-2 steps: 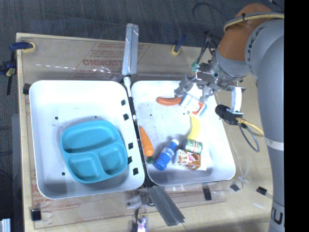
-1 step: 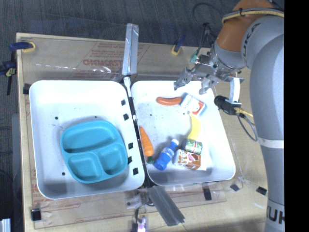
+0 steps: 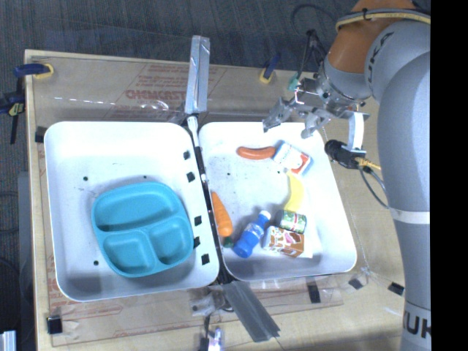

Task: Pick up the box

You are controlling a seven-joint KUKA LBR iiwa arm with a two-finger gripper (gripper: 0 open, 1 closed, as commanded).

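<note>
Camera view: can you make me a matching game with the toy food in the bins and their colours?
Things:
1. tray
2. carrot
3. banana
4. bottle

Colours:
A. yellow
B. turquoise
C. dark blue with a paler cap
D. orange

Pairs: 1-B, 2-D, 3-A, 4-C

Grey robot arm [image 3: 413,196]: white letters "KU" at 5 o'clock. Red print on desk [image 3: 157,86]: unreadable.
</note>
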